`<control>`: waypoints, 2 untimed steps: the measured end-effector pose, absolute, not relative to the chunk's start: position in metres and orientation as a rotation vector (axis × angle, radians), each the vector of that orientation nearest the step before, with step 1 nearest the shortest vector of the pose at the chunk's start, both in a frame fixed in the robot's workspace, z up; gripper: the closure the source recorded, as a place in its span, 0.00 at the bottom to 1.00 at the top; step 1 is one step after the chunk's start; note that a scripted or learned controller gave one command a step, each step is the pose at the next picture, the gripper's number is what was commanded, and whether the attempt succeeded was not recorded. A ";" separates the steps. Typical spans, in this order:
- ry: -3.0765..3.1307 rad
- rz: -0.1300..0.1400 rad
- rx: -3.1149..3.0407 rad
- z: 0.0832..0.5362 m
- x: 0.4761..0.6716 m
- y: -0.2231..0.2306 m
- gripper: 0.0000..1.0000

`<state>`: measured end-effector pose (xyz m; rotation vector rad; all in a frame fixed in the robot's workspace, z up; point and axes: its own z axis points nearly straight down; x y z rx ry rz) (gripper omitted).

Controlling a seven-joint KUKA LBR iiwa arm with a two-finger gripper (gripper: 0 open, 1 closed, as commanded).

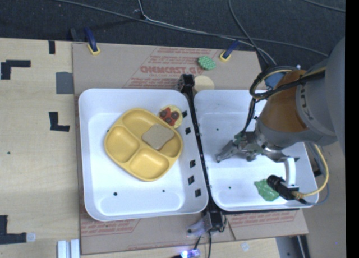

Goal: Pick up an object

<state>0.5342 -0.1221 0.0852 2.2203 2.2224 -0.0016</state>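
1. The hand [224, 153] sits low in the right bin [224, 111], its fingers spread apart with bare bin floor between them; it holds nothing.
2. The nearest thing to pick is the green piece [266, 189], which lies in the right bin near its front edge, to the right of the hand and partly under the arm [291, 111].
3. To do this well, I judge the hand should lift clear of the bin floor first, then shift over the green piece and centre on it (its right side touches a black part of the arm, so the room there looks tight).
4. Come down straight, with one finger on each side of the green piece, and close only once low.
5. The yellow tray [132, 150] in the left bin [95, 195], well apart from the green piece, carries a tan square [157, 136].
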 end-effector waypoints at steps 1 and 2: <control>2.220 -0.001 2.217 0.096 0.535 -0.123 1.00; 2.221 0.002 2.219 0.138 0.535 -0.123 1.00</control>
